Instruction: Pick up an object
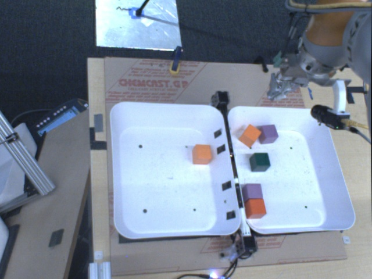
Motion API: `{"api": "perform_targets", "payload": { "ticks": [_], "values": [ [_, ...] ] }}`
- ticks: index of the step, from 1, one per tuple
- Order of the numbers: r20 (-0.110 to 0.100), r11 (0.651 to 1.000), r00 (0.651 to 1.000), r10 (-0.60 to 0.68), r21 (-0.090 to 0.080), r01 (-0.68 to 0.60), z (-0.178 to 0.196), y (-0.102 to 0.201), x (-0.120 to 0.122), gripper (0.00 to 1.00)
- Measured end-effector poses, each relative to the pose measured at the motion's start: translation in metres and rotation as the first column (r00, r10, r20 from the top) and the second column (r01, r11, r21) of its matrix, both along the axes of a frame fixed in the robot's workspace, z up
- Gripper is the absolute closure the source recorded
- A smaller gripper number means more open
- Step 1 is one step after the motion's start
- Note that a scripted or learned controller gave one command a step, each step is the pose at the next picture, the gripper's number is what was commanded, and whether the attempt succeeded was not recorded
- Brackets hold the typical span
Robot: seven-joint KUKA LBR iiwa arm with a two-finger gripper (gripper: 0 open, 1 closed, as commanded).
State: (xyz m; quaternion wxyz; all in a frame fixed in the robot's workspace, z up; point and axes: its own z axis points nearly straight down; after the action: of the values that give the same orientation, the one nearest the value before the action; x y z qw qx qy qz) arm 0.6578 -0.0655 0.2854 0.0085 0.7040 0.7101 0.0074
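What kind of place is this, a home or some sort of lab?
Most likely a robotics lab: a robot arm reaches over two white bins holding coloured blocks, set on a cardboard-covered bench.

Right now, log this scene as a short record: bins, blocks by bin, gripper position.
left bin: one orange block, right of centre
right bin: five blocks
right bin, far group: orange block touching purple block
right bin, middle: dark green block, standing alone
right bin, near group: purple block against orange block, by the divider
gripper: raised beyond the far rim of the right bin, nothing seen between its fingers
picked up: nothing yet
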Motion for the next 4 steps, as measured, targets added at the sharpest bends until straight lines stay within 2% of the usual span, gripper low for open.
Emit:
{"api": "perform_targets", "payload": {
  "ticks": [1, 2, 3, 4],
  "values": [
    [-0.005, 1.0, 1.0, 0.004, 0.003, -0.004, 0.123, 0.08, -0.002, 1.0],
    [-0.005, 1.0, 1.0, 0.006, 0.007, -0.006, 0.244, 0.166, 0.011, 1.0],
    [-0.017, 1.0, 1.0, 0.002, 0.002, -0.002, 0.248, 0.16, 0.011, 1.0],
    [-0.02, 1.0, 1.0, 0.005, 0.005, -0.005, 0.25, 0.251, 0.01, 1.0]
  ]
}}
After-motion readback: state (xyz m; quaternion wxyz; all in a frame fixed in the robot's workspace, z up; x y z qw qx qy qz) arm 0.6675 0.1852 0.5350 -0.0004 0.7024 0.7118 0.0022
